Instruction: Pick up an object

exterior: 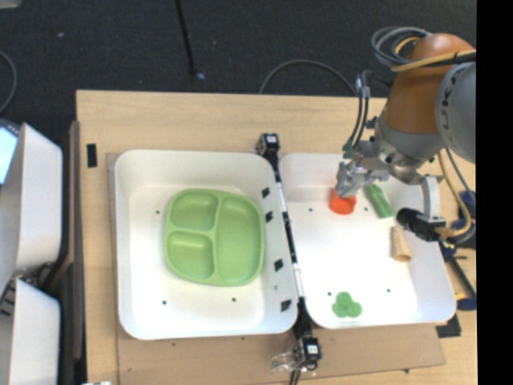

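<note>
My gripper [348, 186] hangs over the far part of the right bin [417, 295], reaching in from the right. Directly under its tip sits a small orange-red object [343, 204], touching or nearly touching it; the arm hides the object's upper part. Just to the right of the gripper a green cylinder [380, 201] lies slanted. A tan, cork-like piece [400, 245] rests further right, near the bin's right side. A small green leafy clump [347, 305] lies near the bin's front edge.
The left bin [136, 295] holds a light green divided plate [215, 236] at its middle. A raised divider [284, 231] with black clips separates the two bins. The wooden bench [176, 119] surrounds both.
</note>
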